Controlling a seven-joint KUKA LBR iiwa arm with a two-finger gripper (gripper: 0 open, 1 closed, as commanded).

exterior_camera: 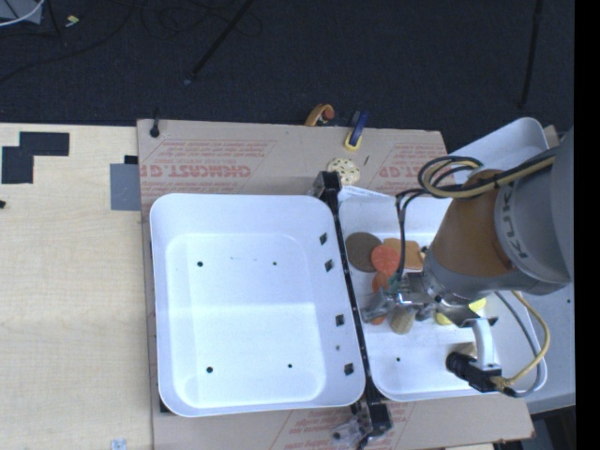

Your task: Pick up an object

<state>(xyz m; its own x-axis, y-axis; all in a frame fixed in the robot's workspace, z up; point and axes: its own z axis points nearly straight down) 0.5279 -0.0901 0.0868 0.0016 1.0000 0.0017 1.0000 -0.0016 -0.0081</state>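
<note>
The gripper (394, 300) is down inside the right bin (422, 382), near that bin's left wall; whether it is released or clenched cannot be told. Just above it, toward the bin's far-left corner, lie a brown disc (362, 247) and an orange object (387, 257), touching each other. The left bin (169, 251) sits alongside.

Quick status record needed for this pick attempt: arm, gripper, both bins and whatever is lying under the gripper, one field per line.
arm: grey arm with orange band, reaching over the right bin
gripper: gripper down among the objects near the right bin's left wall; finger state unreadable
left bin: white left bin, bare floor showing
right bin: white right bin, holds a small cluster of objects
objects: brown disc, orange piece, tan piece, yellow piece
grasp: none confirmed
</note>
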